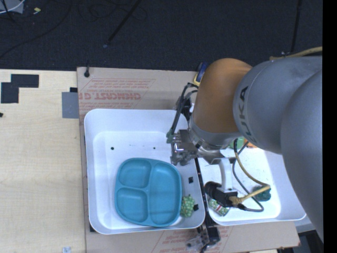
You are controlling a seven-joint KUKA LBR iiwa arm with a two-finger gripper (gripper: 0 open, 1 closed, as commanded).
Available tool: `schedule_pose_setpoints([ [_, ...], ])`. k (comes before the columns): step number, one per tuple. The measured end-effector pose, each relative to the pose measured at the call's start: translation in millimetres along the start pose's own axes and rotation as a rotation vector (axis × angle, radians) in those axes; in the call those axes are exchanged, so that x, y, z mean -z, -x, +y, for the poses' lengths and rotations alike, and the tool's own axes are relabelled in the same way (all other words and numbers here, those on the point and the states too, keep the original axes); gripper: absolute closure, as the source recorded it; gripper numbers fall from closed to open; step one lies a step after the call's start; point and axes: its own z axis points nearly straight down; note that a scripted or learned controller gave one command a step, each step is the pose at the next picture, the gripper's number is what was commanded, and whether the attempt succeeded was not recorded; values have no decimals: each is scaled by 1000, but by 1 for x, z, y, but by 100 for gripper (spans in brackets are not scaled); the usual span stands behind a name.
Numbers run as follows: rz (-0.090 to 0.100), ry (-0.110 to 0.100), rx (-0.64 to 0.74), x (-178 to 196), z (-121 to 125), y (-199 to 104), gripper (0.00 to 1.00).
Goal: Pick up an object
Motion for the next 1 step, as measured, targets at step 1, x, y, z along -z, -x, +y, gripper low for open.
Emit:
schedule_pose_setpoints([
  [1, -2, 1, -7, 2, -4, 13, 100],
])
